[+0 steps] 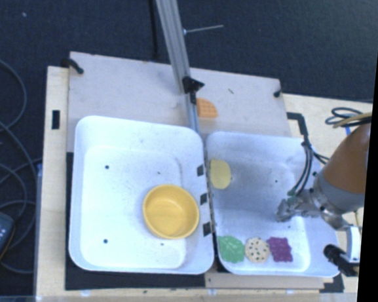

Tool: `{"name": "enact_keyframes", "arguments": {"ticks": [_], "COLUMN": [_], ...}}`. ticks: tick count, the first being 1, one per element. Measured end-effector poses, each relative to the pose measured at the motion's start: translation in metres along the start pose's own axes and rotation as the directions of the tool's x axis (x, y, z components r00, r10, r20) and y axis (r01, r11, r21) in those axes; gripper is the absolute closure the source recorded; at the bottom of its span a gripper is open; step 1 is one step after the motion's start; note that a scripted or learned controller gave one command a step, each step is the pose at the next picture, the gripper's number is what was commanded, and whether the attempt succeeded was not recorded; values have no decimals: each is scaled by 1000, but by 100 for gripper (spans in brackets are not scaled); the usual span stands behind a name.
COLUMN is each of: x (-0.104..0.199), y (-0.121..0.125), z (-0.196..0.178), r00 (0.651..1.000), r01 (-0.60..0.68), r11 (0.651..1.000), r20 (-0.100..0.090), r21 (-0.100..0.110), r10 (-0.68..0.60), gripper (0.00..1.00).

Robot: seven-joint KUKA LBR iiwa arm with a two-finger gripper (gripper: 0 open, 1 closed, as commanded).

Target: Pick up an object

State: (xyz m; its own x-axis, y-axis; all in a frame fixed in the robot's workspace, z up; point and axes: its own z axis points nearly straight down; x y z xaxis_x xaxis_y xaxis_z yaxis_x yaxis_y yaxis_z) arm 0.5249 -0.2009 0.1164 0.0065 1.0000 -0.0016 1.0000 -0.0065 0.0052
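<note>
Purple block lies nearest the pincer, just beside a cookie. Whether the pincer is apart cannot be told. It should descend squarely over one item.

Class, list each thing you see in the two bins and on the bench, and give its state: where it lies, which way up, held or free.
yellow bowl: upright, left bin, free
pale yellow disc: flat, right bin by the divider, free
green piece: right bin's near edge, free
cookie: flat, between green and purple pieces
purple piece: flat, free
orange item: on the bench behind the bins
gripper: low over the right bin
</note>
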Motion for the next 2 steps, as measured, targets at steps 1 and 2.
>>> {"name": "enact_keyframes", "arguments": {"ticks": [1,2], "x": [-1,-9], "y": [6,11], "z": [-44,-91], "r00": [1000,1000], "r01": [10,10], "r11": [1000,1000], "r20": [0,1], "r21": [-2,-2], "r10": [-10,-10], "gripper": [100,100]}}
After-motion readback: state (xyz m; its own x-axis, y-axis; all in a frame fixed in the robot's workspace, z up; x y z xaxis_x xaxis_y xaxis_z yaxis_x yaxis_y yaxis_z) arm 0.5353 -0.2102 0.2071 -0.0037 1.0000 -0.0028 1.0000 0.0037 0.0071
